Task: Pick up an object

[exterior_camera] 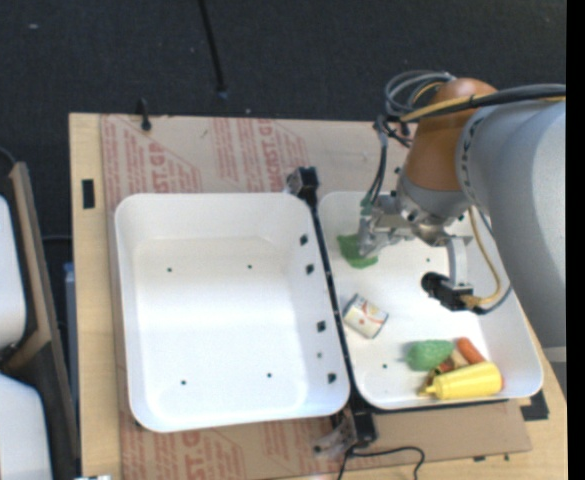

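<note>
The gripper [369, 236] is down in the right bin [517, 333], near its upper left corner, directly over a small green object [356, 251] lying on the bin floor; whether it pinches that object cannot be told. Well apart, nearer the front, lie a small white cup [364, 317], a green lump [430, 353], an orange piece [469, 349] and a yellow bottle [465, 382]. The left bin [217, 308] adjoins on the worktop [97, 298].

The arm [517, 178] is bulky grey with an orange band [440, 138], looped grey cables [412, 93] above and metal gripper [372, 236].
</note>
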Robot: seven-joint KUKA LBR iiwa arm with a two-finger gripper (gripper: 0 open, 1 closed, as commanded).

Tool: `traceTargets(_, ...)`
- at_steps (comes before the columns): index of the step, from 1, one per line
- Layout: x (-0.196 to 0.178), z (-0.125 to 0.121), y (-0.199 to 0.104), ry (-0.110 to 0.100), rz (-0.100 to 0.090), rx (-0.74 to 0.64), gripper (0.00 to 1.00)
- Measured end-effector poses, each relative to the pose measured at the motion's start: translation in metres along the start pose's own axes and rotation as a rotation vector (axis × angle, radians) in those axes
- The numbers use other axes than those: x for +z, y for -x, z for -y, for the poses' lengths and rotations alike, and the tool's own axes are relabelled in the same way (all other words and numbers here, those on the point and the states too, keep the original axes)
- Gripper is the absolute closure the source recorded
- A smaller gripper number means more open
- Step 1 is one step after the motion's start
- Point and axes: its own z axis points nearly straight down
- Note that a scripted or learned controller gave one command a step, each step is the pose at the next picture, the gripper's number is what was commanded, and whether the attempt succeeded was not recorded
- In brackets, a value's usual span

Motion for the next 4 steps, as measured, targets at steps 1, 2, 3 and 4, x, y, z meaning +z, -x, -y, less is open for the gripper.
traceTargets(1, 0.000, 0.000, 0.000, -0.001, 0.000, 0.000, 0.00)
traceTargets(2, -0.010, 0.000, 0.001, 0.001, 0.000, 0.001, 1.00)
traceTargets(3, -0.010, 0.000, 0.001, 0.000, 0.000, 0.001, 0.00)
traceTargets(4, 0.012, 0.013, 0.004, -0.004, 0.000, 0.000, 0.00)
